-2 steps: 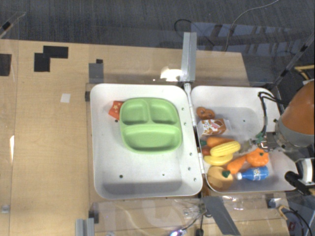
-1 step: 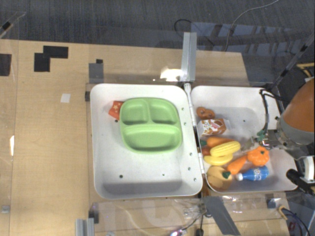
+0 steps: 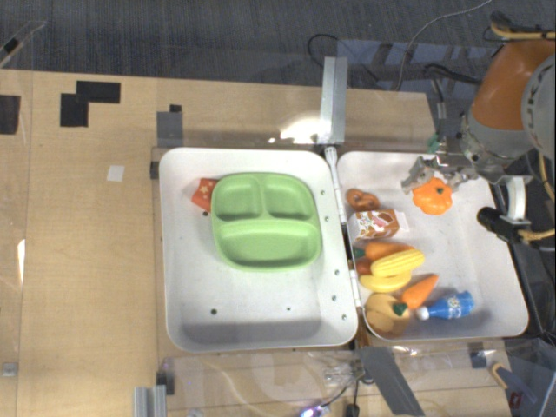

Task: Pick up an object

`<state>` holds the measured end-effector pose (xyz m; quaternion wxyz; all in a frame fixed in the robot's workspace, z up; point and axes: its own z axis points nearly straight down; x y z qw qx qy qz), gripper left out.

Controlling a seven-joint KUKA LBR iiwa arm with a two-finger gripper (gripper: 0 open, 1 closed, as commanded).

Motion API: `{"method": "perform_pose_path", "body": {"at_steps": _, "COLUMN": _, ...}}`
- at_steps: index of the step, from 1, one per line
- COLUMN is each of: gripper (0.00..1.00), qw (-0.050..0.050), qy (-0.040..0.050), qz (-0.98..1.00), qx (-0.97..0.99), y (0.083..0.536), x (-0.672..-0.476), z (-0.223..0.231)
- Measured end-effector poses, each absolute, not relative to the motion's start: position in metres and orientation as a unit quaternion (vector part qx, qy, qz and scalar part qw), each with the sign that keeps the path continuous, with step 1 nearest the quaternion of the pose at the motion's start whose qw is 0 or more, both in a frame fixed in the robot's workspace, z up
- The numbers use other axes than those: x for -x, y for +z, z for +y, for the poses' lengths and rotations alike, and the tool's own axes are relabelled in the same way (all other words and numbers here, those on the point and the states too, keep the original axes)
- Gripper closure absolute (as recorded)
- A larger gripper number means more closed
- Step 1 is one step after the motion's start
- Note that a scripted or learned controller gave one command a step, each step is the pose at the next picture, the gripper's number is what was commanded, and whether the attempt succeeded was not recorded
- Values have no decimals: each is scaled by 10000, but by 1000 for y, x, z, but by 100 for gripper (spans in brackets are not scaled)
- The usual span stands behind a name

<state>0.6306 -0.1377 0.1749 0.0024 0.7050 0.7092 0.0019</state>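
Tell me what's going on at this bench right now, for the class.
A grey robot arm reaches in from the right over the right-hand bin. Its gripper sits right above an orange toy pumpkin near the bin's far side; whether it has a grip can't be told. More toy food lies piled along that bin's left side. The left bin holds a green divided plate.

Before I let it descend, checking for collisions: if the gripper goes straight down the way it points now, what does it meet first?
Most likely the orange pumpkin toy, directly beneath the gripper in the right bin; depth is hard to judge.
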Motion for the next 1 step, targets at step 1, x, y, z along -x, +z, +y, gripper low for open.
{"method": "perform_pose_path", "body": {"at_steps": 1, "gripper": 100, "qw": 17, "qy": 10, "qz": 6683, "qx": -7439, "y": 193, "x": -591, "z": -178}}
